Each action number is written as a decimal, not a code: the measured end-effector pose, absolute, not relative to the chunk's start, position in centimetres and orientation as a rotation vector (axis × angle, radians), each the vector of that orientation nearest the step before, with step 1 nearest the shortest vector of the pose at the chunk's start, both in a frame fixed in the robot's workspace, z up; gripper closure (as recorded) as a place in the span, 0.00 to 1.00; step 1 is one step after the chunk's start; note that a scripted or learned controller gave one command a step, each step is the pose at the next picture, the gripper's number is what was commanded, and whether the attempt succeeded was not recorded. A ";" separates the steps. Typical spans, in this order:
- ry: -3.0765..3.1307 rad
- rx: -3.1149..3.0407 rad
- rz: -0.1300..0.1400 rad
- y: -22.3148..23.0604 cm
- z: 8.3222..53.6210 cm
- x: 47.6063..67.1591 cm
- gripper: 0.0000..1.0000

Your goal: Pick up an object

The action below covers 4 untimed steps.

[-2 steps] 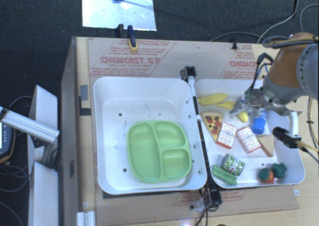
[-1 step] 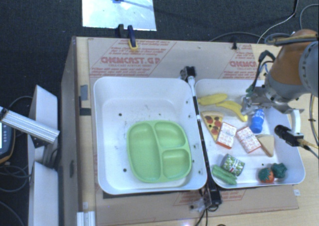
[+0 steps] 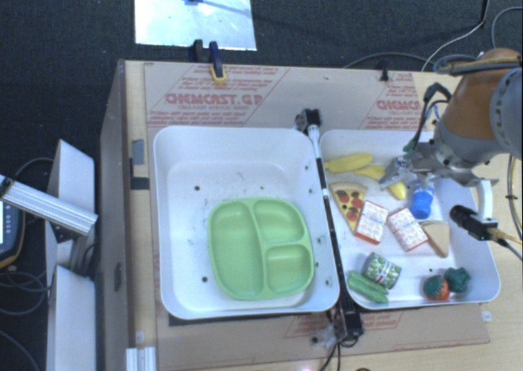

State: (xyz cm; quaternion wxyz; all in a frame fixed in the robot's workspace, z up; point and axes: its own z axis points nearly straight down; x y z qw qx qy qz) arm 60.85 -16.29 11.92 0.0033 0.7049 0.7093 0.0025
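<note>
Nearest the lens, the left white bin (image 3: 176, 198) holds a green divided plate (image 3: 261, 247), the largest item. At three o'clock, the right bin (image 3: 489, 275) carries smaller pieces: a yellow banana (image 3: 350, 163) at its eleven o'clock, a pizza slice (image 3: 350, 198) just below, two red-and-white cartons (image 3: 389, 225) at centre, a green can (image 3: 381, 269) at six. The gripper (image 3: 407, 172) hangs over the bin's twelve o'clock beside a blue bottle (image 3: 421, 202); whether it pinches anything cannot be told.
</note>
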 end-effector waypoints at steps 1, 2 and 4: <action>2.228 2.217 0.012 -17.8 8.6 60.5 0.00; 2.226 2.214 0.005 -18.7 8.8 63.8 0.00; 2.220 2.211 0.006 -13.7 8.9 64.3 1.00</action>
